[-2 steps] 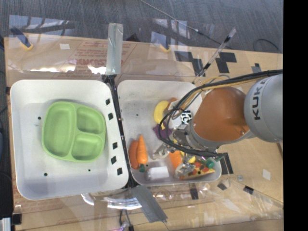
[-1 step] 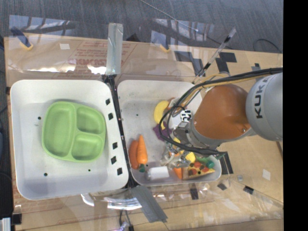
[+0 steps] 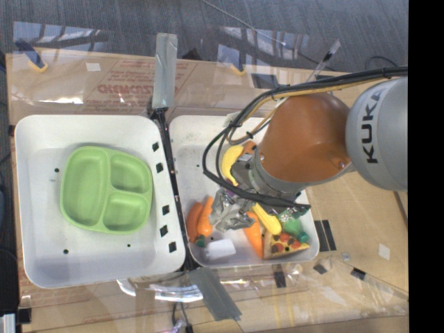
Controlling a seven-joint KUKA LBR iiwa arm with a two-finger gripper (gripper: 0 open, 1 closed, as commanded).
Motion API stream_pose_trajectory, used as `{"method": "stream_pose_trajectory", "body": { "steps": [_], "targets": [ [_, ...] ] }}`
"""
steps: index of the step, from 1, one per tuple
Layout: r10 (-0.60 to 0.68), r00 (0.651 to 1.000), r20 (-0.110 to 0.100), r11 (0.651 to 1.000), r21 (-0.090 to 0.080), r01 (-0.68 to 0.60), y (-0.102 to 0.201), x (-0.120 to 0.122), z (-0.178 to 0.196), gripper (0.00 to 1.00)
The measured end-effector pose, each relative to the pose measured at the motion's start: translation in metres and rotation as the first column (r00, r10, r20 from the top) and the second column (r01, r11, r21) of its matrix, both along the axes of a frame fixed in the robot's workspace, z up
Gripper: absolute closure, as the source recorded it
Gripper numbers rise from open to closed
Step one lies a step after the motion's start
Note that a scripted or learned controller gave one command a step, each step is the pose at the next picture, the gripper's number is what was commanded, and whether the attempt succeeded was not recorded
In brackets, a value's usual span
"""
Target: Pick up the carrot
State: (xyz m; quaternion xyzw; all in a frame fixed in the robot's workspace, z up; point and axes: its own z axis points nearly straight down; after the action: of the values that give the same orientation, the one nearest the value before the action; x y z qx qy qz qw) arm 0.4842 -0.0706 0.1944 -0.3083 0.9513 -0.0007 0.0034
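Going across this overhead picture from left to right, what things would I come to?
Left white bin → green divided plate → black divider strip → carrot → claw → pizza slice toy → grey arm marked KUKA.

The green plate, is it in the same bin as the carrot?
No, the green plate lies in the left bin, the carrot in the right bin.

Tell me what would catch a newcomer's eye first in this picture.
The big orange band of the grey arm stands out, hanging over the right bin with the gripper down among toy food. Beside the gripper, at that bin's left wall, lies the carrot. In the left bin sits a bright green divided plate.
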Motion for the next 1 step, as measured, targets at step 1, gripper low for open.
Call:
{"method": "stream_pose_trajectory", "body": {
  "steps": [1],
  "targets": [
    [0.223,0.975,0.000,0.975,-0.006,-0.223,-0.1420,0.0792,0.1622,1.00]
  ]
}}
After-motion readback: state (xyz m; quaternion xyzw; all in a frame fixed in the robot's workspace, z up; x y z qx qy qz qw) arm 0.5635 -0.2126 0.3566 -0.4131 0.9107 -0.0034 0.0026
